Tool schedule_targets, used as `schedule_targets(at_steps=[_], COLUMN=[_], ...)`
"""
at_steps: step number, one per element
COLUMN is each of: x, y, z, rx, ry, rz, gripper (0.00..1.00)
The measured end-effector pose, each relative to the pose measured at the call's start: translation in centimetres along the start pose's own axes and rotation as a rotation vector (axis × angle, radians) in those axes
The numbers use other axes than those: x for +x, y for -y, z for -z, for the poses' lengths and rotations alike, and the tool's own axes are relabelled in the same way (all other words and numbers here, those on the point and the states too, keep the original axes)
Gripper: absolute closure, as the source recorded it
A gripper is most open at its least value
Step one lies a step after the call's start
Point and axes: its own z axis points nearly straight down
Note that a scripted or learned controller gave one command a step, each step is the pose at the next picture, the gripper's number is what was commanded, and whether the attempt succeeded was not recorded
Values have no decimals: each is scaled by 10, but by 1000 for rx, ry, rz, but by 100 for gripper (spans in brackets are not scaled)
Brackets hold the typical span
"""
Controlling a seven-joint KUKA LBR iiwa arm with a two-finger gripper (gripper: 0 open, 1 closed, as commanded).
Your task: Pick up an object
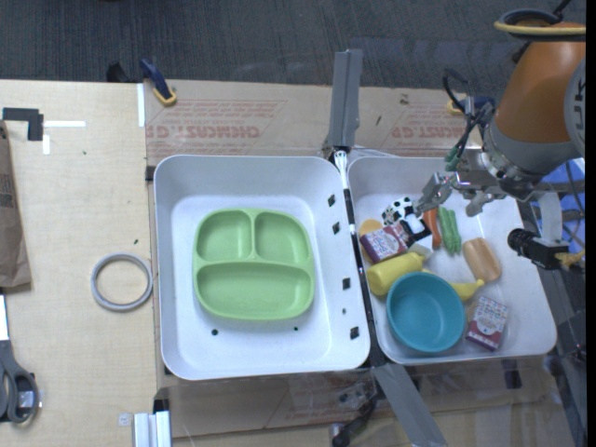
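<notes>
My gripper (455, 196) hangs over the back of the right bin (531, 338), open, with nothing between its fingers. Just below it lie a green pod (451, 232) and an orange carrot (434, 227). A black-and-white cow toy (400, 214) sits to its left. Further forward are a maroon box (383, 244), a yellow bottle (395, 274), a blue bowl (426, 313), a tan bread roll (481, 259) and a red-and-white packet (488, 323).
The left bin (172, 250) holds a green divided plate (253, 265). A metal divider (345, 101) stands between the bins at the back. On the bench to the left lie a grey tape ring (122, 280) and scissors (15, 394).
</notes>
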Motion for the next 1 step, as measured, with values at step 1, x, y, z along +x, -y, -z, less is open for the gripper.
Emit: schedule_targets(at_steps=[1], x=[7], y=[-28], z=[-113], rx=[-18], ry=[5], rz=[219], gripper=[0])
